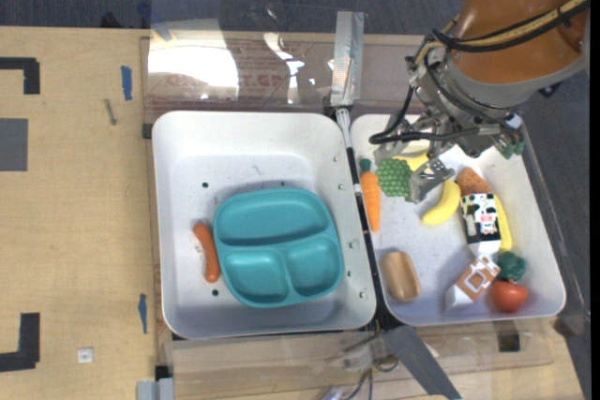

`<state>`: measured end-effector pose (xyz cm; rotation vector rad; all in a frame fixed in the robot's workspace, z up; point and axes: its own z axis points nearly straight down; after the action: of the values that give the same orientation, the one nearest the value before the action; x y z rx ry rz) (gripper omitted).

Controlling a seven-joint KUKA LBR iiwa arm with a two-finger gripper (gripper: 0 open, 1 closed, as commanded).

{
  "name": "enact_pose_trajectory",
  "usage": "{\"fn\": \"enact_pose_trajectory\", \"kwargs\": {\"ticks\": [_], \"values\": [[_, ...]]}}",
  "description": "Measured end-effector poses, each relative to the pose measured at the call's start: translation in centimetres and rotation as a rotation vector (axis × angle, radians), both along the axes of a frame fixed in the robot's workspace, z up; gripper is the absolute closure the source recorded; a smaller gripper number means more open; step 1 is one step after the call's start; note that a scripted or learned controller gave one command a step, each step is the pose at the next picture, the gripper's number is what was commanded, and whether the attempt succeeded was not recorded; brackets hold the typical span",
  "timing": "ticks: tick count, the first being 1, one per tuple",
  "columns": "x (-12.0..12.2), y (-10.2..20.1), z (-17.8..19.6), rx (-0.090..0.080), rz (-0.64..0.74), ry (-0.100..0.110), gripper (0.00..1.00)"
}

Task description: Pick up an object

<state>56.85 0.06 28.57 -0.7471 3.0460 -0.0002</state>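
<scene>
Orange band: that's my grey arm coming in from the right, parked over the back of the right white bin [548,281]
My hand [427,171]: low over the green leafy veg toy [396,176] and the yellow plastic banana [443,204]; honestly can't tell how far it's open or if it's got anything
Right bin bits: orange plastic carrot [371,200] along the left wall, brown bread roll [400,275] at the front, red tomato toy [509,295] in the front right corner
Left white bin [178,145]: teal divided plate [277,244], with a small orange-red sausage toy [207,251] just left of it
Desk [70,201]: tan board, black tape marks
</scene>
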Motion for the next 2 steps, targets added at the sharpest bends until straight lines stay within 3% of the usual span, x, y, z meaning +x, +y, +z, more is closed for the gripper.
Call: {"fn": "enact_pose_trajectory", "kwargs": {"ticks": [2], "values": [[7.4,1.3,0.8,0.0,0.34,-0.005,1.0]]}}
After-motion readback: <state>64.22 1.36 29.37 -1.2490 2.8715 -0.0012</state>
